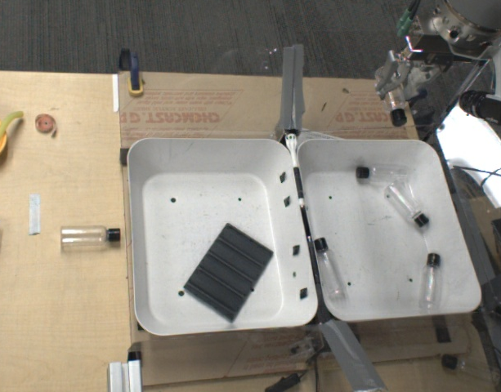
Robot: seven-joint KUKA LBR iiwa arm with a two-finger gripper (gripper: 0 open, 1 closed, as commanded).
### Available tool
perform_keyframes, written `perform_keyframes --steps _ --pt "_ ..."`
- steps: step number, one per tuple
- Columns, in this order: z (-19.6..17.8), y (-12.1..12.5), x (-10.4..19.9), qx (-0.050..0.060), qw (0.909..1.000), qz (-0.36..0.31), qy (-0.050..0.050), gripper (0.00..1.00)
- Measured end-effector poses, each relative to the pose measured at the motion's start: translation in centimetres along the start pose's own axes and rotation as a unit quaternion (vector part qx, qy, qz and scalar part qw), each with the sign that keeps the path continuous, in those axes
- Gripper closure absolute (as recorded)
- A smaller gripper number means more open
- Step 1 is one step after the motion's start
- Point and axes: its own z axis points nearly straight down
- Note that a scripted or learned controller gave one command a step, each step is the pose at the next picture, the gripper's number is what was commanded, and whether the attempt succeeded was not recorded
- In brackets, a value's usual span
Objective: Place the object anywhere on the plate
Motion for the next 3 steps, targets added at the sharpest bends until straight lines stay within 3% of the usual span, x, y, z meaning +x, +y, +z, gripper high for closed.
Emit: perform_keyframes --steps 1,2,3 --pt "9.8 -9.8 6.4 0.001 0.9851 -0.172 0.001 1.00" --pt "6.9 0.3 12.3 -0.001 0.9631 -0.269 0.000 1.00" --pt "-4.3 0.5 18.9 -0.002 0.9190 -0.394 0.000 1.00"
